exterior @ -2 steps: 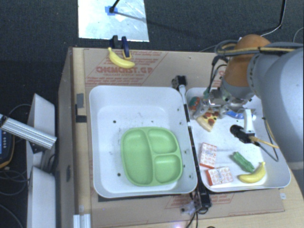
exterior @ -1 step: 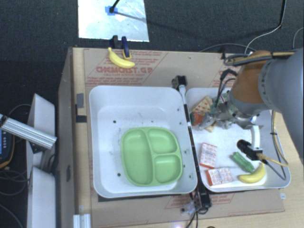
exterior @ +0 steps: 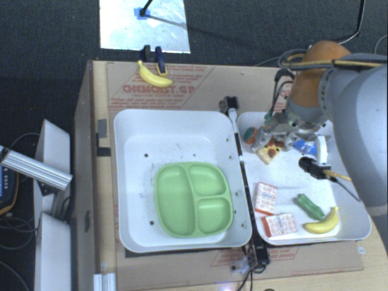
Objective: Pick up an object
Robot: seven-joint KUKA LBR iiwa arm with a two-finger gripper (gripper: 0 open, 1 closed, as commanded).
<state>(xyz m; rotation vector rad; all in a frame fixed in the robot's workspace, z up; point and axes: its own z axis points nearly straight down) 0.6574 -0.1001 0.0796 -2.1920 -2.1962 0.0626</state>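
Banana (exterior: 322, 222) near right in right bin (exterior: 357, 229); gripper (exterior: 268, 139) down over far-left clutter, opening can't tell.

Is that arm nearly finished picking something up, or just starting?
Looks like mid-attempt. Done: the hand is lowered into the right bin, at a small pile of toys by its far end. In hand: nothing visibly gripped. Left: grasping and lifting; the banana and green piece lie untouched.
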